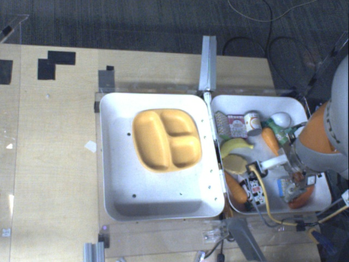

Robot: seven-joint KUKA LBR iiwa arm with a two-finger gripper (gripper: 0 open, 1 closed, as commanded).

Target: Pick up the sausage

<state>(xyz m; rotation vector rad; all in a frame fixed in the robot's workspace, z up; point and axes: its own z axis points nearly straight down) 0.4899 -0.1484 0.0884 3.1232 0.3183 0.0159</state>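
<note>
The sausage [302,198], reddish-brown, lies near the front right corner of the right bin [313,202], partly covered by the arm. My gripper [296,185] hangs low directly over its left end, reaching in below the orange wrist band [316,135]. Whether it touches the sausage is hidden by the gripper body.
The right bin also holds a banana [235,145], a carrot [270,140], a small can [252,121], a white egg [281,119], a red-and-white packet [235,125] and an orange-brown long item [235,188] at front left. A yellow divided tray [166,138] sits in the left bin [117,162]. Cables lie along the bin's front.
</note>
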